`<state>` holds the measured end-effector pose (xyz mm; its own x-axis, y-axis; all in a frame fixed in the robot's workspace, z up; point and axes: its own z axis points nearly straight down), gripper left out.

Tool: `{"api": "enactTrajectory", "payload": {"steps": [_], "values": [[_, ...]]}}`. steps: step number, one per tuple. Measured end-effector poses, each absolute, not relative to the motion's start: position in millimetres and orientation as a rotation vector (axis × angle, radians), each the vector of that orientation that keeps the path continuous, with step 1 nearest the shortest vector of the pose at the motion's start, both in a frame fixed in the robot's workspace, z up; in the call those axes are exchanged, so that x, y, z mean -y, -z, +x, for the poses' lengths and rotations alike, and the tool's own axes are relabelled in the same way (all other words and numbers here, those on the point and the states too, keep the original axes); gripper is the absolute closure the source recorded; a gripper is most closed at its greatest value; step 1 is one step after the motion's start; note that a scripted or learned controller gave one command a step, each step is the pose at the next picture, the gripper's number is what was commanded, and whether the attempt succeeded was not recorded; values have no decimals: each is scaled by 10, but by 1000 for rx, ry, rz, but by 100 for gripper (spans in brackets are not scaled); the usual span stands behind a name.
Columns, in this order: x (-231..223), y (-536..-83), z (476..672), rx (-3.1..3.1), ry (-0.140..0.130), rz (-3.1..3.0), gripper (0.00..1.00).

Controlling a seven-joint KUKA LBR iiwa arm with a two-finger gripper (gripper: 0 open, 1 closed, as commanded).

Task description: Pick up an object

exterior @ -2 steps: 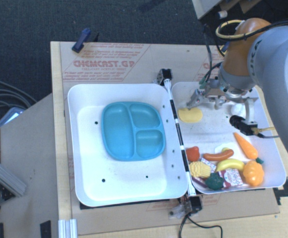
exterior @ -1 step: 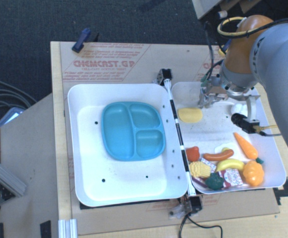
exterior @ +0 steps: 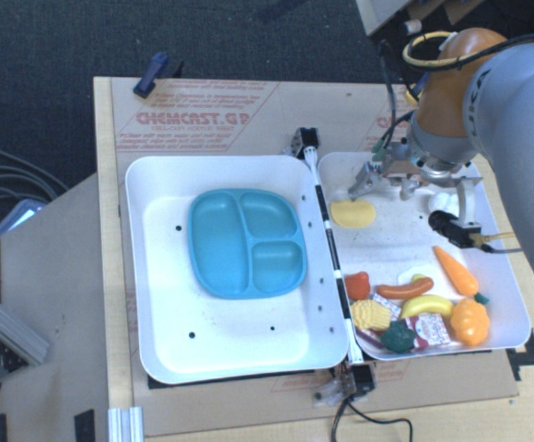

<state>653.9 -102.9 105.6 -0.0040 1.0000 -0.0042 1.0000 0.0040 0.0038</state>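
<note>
My gripper (exterior: 407, 188) hangs over the far end of the right bin (exterior: 516, 313), its grey fingers (exterior: 359, 185) spread open with nothing between them. A pale yellow lemon-like piece (exterior: 353, 214) lies just below and left of the left finger, apart from it. Toy food is heaped at the bin's near end: a carrot (exterior: 455, 269), an orange pepper (exterior: 470, 320), a banana (exterior: 427, 306), a sausage (exterior: 403, 290), corn (exterior: 370, 315), a red piece (exterior: 357, 284) and a green broccoli (exterior: 398, 338).
The left bin (exterior: 156, 311) holds a blue divided plate (exterior: 247, 242). A black clip (exterior: 306, 140) sits where the bins meet at the far edge. A blue object (exterior: 151, 75) lies on the bench's far left corner.
</note>
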Motion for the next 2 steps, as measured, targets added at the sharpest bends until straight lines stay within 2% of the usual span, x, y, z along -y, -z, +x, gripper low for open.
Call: {"api": "enactTrajectory", "payload": {"steps": [1, 2], "values": [[1025, -839, 5860, -2223, 3, 2224, 0], [1020, -943, 5867, -2222, 0, 2224, 100]]}}
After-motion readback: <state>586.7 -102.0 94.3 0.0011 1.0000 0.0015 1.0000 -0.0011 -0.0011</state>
